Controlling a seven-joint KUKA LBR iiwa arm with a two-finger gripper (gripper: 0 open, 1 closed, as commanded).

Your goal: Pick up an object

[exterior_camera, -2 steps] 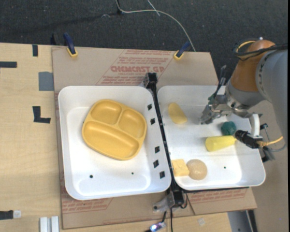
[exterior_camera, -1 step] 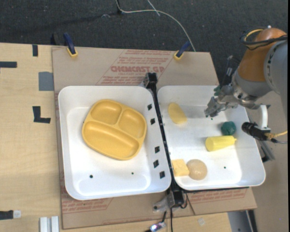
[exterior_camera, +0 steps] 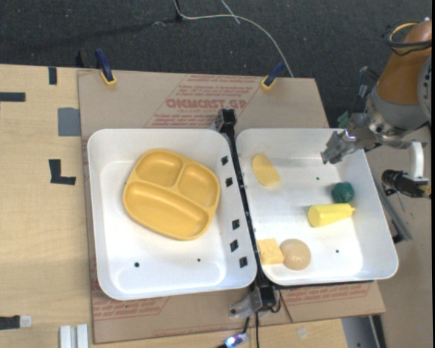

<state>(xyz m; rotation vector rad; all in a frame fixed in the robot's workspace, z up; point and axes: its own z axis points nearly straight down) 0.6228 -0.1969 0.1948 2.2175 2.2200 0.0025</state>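
Observation:
The right bin (exterior_camera: 362, 268) holds a pale yellow oval piece (exterior_camera: 265, 171) near its far left, a dark green ball (exterior_camera: 342, 191) at the right, a yellow cylinder (exterior_camera: 330, 214) lying just below the ball, a tan round piece (exterior_camera: 296, 254) and a yellow square block (exterior_camera: 270, 251) at the near edge. My gripper (exterior_camera: 336, 151) hangs over the bin's far right corner, above and behind the green ball, with nothing seen between its fingers.
The left bin (exterior_camera: 101, 194) carries a yellow divided plate (exterior_camera: 172, 193). A black divider strip (exterior_camera: 235, 194) runs between the bins. Two blue-and-yellow clamps (exterior_camera: 104, 67) (exterior_camera: 273, 75) hold the cardboard at the back. A white cable (exterior_camera: 254, 27) trails behind.

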